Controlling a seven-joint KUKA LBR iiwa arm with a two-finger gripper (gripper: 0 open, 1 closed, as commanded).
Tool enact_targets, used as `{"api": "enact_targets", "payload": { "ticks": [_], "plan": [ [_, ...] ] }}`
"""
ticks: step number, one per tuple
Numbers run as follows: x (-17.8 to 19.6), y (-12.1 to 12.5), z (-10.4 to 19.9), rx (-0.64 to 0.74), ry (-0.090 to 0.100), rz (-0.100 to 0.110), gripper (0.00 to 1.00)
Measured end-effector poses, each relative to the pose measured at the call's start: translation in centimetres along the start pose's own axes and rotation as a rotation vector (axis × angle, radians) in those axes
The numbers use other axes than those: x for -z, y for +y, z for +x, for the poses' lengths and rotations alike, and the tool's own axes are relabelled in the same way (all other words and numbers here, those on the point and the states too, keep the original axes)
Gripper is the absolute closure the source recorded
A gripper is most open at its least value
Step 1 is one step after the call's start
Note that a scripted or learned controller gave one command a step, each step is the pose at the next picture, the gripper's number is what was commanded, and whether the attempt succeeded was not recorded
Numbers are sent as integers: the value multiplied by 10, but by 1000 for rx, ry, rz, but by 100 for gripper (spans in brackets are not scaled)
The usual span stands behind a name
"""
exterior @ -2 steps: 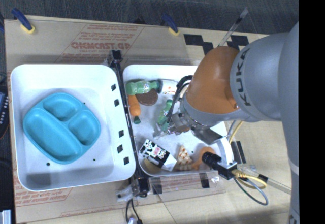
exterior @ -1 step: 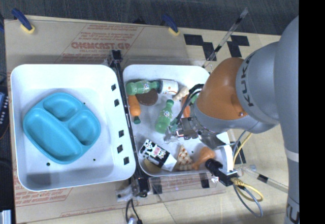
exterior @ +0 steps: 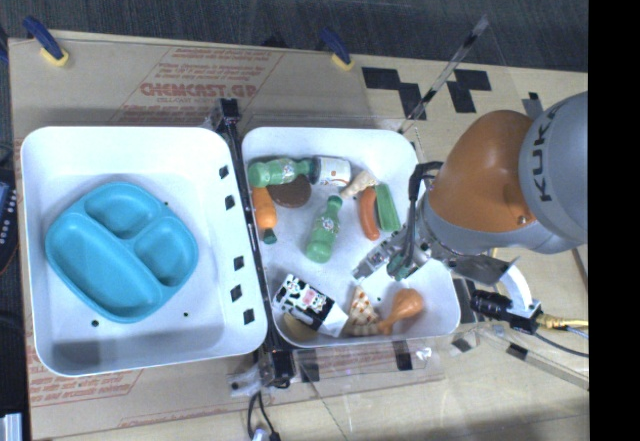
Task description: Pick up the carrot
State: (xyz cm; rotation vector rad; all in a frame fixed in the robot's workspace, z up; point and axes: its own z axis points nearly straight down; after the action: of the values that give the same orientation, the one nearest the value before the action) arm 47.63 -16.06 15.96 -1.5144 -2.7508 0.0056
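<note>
Two shallow white bins sit side by side on the counter (exterior: 330, 99), and the small orange plastic carrot (exterior: 265, 212) lies in the right-hand white bin (exterior: 330, 140), hard against its left wall, running roughly top to bottom with a green tip at its lower end. The gripper (exterior: 385, 261) hangs over the right side of that bin, well apart from the carrot; whether it is parted or closed cannot be told, and nothing is seen held in it.

To do the step well, the gripper should, I judge, travel left across the bin and come down straddling the carrot's narrow width. The bin wall beside it leaves little room on that side.

Crowding is the hazard. A brown round cookie-like piece (exterior: 291, 192) touches the carrot's upper right, a green toy bottle lying flat (exterior: 280, 172) sits just above, and an upright-angled green bottle (exterior: 323, 229) stands near. A red-and-green piece (exterior: 377, 210), a black-and-white carton (exterior: 303, 299) and a tan drumstick (exterior: 401, 307) lie farther off. The left bin holds a blue divided plate (exterior: 118, 249).
</note>
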Motion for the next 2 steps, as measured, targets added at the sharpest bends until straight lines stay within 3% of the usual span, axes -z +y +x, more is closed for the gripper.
{"api": "enact_targets", "payload": {
  "ticks": [1,2],
  "plan": [
    [-67,-5,-20,40,1,-2,100],
    [-67,9,-65,-290,2,-3,100]
  ]
}}
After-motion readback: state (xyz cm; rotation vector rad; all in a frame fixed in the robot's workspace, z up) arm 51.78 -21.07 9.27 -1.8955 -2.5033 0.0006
